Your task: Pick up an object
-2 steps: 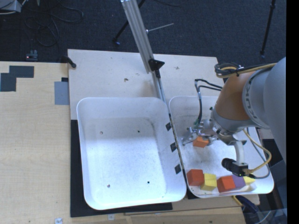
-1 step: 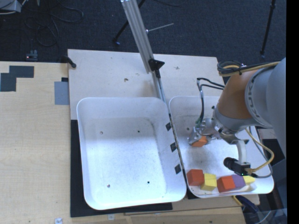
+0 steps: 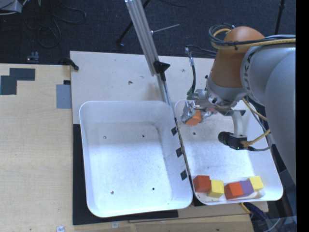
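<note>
There are two white bins: the left bin (image 3: 128, 158) and the right bin (image 3: 227, 163). There is one arm (image 3: 251, 66) with one gripper (image 3: 193, 112).

I count six blocks in total. One orange block (image 3: 193, 119) is right at the gripper, between its fingers. The other five lie in a row well below the gripper, at the near edge of the right bin: one red block (image 3: 202, 183), two yellow blocks (image 3: 216, 188) (image 3: 256, 182), one more red-orange block (image 3: 233, 189) and one purple block (image 3: 246, 186).

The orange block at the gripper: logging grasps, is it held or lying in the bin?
Held: the orange block sits between the gripper fingers, above the right bin.
</note>
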Robot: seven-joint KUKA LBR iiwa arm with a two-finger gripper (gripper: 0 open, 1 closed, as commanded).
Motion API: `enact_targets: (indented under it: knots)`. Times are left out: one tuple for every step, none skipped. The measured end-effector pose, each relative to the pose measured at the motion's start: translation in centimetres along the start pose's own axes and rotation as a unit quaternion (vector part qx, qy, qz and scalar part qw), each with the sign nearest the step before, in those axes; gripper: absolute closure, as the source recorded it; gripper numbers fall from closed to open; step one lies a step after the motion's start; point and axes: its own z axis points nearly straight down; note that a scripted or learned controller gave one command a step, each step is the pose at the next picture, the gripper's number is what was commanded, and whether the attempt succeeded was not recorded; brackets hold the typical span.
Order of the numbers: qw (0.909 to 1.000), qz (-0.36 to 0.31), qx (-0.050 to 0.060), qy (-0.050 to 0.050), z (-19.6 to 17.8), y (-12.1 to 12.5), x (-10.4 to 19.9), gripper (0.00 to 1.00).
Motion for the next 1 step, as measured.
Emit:
enact_targets:
  knots:
    - [1.0000,0.001,0.008,0.000,0.10,-7.77,5.14,1.00]
